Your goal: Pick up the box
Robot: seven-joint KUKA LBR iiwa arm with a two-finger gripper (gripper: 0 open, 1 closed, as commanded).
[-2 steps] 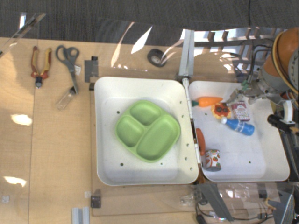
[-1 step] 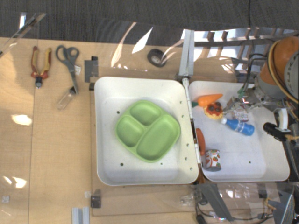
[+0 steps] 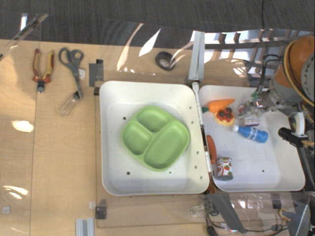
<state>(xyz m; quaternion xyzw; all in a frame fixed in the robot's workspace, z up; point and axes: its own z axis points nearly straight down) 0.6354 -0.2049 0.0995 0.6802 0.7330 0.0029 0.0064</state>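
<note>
Green divided plate (image 3: 156, 138) in left bin (image 3: 113, 181); pliers (image 3: 42, 68) and scissors (image 3: 73, 63) on bench.

Light wood table (image 3: 49, 146) w/ clear plastic sheeting (image 3: 142, 43) along far edge, glare spots on it. Dark grey carpet floor (image 3: 147, 4) beyond. Pliers (image 3: 41, 69) & scissors (image 3: 73, 65) lie top left, near each other.

Green plate (image 3: 156, 138), white bins (image 3: 114, 171) — blue bottle (image 3: 251, 133), orange carrot (image 3: 221, 104), red-handled pliers (image 3: 42, 69).
</note>
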